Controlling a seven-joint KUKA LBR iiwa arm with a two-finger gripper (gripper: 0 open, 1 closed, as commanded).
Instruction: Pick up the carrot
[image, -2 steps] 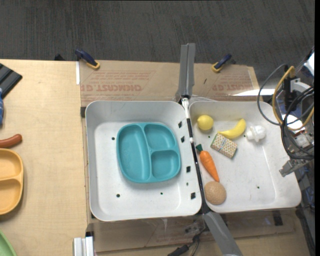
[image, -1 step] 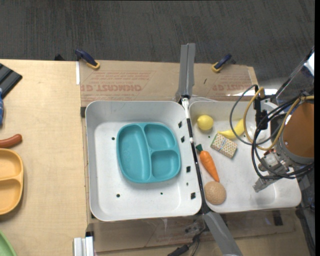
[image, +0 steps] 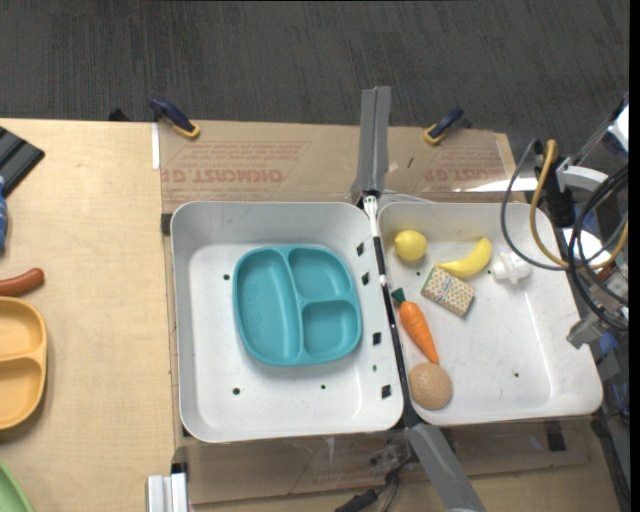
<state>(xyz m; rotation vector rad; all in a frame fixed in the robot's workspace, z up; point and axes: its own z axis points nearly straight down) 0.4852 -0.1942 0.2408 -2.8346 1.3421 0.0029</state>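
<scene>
Carrot first: I see the small orange toy carrot with a green top (image: 417, 329) lying in the right shallow white bin (image: 520, 395), close against that bin's left wall, its green end pointing up the view and its tip slanting down toward the right. Just below its tip rests a round tan ball-shaped item (image: 430, 385), near but I cannot tell if they touch. Just beside the carrot, up and to the right, I find a small speckled beige block (image: 448, 291), and beyond that a yellow toy banana (image: 468, 261) and a round yellow lemon-like fruit (image: 410, 245). A small white object (image: 511, 268) sits just right of the banana.

From my seat, the left shallow white bin (image: 200, 330) holds a teal plastic divided plate with three compartments (image: 297, 304), lying flat near its middle.

At the right edge I make out cables and grey arm hardware (image: 590, 290) over the right bin's rim, well apart from the carrot. I cannot tell the state of the gripper from this view.
</scene>
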